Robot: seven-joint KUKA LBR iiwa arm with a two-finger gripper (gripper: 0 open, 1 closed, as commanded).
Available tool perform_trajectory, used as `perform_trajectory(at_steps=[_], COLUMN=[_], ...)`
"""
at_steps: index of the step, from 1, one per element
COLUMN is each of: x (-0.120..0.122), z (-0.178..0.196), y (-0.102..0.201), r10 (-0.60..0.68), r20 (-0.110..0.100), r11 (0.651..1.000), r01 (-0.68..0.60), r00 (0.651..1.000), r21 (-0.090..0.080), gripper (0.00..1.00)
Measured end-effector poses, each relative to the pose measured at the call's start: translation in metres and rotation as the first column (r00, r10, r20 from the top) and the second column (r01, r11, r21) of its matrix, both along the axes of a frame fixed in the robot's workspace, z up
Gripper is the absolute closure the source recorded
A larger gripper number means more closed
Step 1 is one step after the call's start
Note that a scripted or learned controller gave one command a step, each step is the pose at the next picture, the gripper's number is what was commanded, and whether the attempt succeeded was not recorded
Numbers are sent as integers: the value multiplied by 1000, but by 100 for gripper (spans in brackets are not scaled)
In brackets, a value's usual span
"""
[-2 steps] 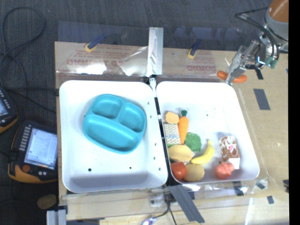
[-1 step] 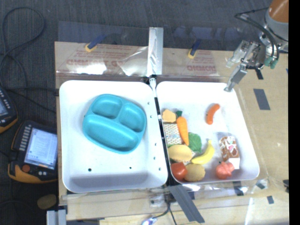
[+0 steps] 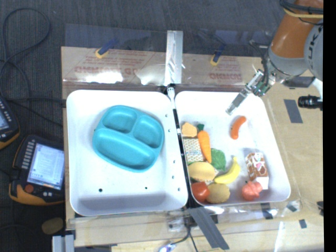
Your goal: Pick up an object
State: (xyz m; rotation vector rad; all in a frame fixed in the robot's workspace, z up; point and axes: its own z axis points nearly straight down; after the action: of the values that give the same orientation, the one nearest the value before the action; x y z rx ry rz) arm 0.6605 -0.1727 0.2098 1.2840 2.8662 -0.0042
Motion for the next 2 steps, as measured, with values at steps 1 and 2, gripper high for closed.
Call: perform_trajectory(at_steps=[1,2], x=[-12,-11], z=[-115,-105], y=[-46,-46], r10=[-186,-185], r20=[2,3], r11=[982,983], r01=[186,185], r00=[982,983], r21=[2,-6], gripper=[0,100])
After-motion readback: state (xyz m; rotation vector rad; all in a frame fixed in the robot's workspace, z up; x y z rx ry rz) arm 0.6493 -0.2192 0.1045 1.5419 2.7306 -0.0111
